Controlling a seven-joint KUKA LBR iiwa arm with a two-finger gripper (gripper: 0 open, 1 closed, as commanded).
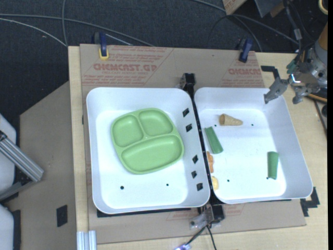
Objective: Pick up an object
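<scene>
Two white bins sit on the counter. By the right bin's far right corner, the jaws hang spread, gripping nothing; a green stick lies near its right edge.

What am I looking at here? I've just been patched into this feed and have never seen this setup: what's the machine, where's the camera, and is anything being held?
One fixed camera looks down at a slant on a bench with two shallow white bins. The left bin holds a green divided plate. The right bin holds two green sticks, one near the divider and one toward the right wall, a tan cone-shaped piece, and small orange bits along the divider. The machine is a robot arm reaching in from the right; its gripper sits above the right bin's far right corner. Nothing is between its fingers, so nothing has been picked up yet.
</scene>
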